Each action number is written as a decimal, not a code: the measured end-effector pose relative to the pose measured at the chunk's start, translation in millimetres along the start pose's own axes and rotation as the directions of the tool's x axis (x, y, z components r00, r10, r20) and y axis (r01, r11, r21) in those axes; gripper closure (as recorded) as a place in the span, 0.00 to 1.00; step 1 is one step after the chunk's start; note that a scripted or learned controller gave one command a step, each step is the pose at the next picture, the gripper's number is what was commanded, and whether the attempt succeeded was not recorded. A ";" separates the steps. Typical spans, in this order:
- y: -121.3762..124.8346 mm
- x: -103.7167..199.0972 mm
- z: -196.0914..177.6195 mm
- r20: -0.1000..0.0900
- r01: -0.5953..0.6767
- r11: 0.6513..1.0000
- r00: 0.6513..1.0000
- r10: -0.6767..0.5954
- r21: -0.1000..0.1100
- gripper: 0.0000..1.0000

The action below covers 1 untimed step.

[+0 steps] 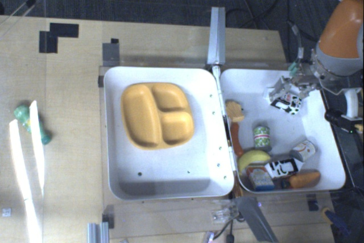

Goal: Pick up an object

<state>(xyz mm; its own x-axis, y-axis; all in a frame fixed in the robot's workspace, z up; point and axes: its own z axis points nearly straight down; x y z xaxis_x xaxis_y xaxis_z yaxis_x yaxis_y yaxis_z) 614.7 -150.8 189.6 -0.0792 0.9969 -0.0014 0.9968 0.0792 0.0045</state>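
Black-and-white toy [287, 103], small, in upper part of the right bin [335, 139], directly under the gripper [291, 90]. Long axis runs roughly left-right with a slight downward tilt toward the right; which end is its front, cannot tell. Gripper sits right over it, touching or nearly so; how wide it stands and whether it has hold of the toy cannot be told at this resolution. Arm [341, 37] enters from the right, orange band uppermost.

Rest of right bin, lower half: green-labelled can [261, 136] upright near centre; brush [234, 122] along left wall, head up; yellow-green fruit [253, 159]; blue box [261, 178]; black-and-white carton [284, 167]; carrot [304, 179] lying left-right; small white cup [304, 150], tilted.

Left bin [170, 185]: yellow tray [157, 115], three compartments.
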 end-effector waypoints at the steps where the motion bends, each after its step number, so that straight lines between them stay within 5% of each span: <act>1: -19.7 -5.3 84.9 -0.001 -0.044 0.999 0.999 0.044 0.001 0.00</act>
<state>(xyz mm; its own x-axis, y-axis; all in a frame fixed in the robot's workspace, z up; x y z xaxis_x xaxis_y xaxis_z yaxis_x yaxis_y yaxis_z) 595.9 -157.7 104.6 -0.0349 0.9994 -0.0005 0.9994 0.0349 0.0040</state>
